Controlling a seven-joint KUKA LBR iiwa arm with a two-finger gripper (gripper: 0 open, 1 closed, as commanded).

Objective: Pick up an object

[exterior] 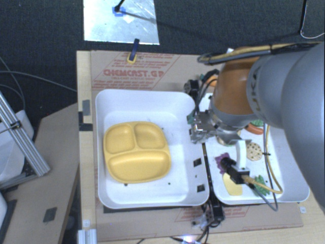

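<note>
In the camera view you are looking down on the grey arm with its orange band, which is reaching in from three o'clock and hanging over the inner edge of the right shallow white bin. Its end effector is sitting just at the divide between the two bins, and you cannot tell whether it is apart or together, nor whether it is gripping anything.

The things you could pick are lying in the right bin. A small purple toy piece is lying just at five o'clock of the end effector, with a flat pale-yellow piece below it. A green leafy piece and a round tan cookie with dark chips are lying further toward three o'clock.

A yellow plastic divided plate is resting in the middle of the left shallow white bin, well apart from the end effector.
</note>
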